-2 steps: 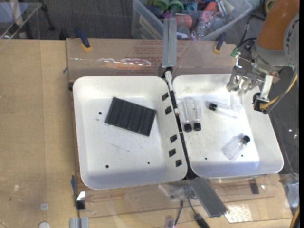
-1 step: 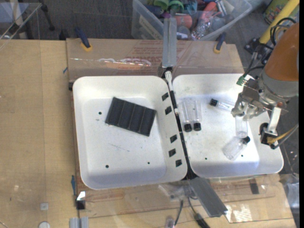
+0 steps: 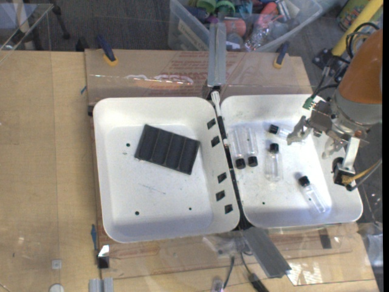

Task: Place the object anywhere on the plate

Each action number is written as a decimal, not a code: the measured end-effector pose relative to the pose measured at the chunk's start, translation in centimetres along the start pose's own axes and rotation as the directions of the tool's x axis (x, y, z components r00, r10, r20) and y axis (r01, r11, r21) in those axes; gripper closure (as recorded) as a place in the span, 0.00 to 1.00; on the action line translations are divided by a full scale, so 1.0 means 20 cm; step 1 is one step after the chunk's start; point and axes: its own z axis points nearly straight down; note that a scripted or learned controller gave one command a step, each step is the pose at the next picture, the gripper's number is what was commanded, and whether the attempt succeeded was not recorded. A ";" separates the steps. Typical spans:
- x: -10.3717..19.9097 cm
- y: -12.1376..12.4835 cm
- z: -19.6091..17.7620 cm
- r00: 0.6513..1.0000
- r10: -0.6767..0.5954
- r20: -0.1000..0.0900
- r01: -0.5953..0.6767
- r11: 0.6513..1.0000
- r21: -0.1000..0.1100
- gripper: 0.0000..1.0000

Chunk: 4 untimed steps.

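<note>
The plate [image 3: 167, 149] is a dark, ribbed rectangle lying tilted in the left bin [image 3: 115, 218]. Several clear vials with black caps lie in the right bin [image 3: 340, 215]. Two vials [image 3: 244, 143] rest side by side near the divider, one vial [image 3: 273, 162] sits mid-bin, and another vial [image 3: 311, 193] lies at the front right. A loose black cap [image 3: 273, 128] lies further back. My gripper [image 3: 322, 146] hangs over the right bin's right part, open, with nothing between its fingers. It is above and right of the front-right vial.
A ridge with black clips [image 3: 220, 163] divides the two bins. Behind the bench stands a clear tub of coloured toys [image 3: 243, 8]. Cables [image 3: 346, 175] trail from my wrist at the right bin's edge. Brown cardboard [image 3: 152, 72] lies under the bins.
</note>
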 end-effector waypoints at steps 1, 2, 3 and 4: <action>0.46 -0.14 0.02 0.999 0.040 0.000 -0.040 0.999 -0.001 0.00; 0.38 -0.36 -0.48 0.970 -0.244 0.001 0.244 0.970 -0.004 0.00; 0.38 -0.36 -0.53 0.970 -0.243 0.000 0.243 0.970 -0.005 1.00; 0.38 -0.36 -0.53 0.970 -0.243 0.000 0.243 0.970 -0.005 0.00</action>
